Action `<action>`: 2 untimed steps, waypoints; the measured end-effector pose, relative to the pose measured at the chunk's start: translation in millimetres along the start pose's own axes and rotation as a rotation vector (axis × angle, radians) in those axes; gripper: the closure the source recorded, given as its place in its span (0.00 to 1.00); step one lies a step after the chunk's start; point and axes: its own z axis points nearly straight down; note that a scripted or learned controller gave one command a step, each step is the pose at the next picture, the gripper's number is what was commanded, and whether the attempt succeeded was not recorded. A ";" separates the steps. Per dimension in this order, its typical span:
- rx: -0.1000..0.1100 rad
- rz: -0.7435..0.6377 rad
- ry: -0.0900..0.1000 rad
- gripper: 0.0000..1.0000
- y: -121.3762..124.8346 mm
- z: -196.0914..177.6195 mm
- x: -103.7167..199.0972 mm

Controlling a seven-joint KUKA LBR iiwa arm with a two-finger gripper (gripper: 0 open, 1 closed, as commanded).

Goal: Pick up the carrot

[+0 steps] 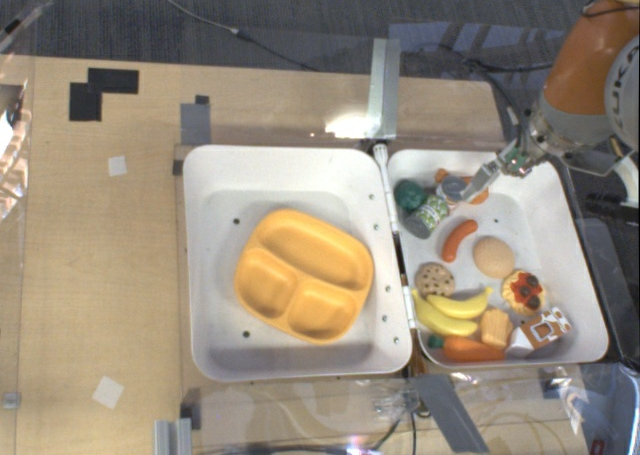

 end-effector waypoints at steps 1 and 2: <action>0.007 0.020 0.006 0.00 -56.5 13.9 53.5; 0.007 0.324 0.004 0.00 -33.2 42.4 2.2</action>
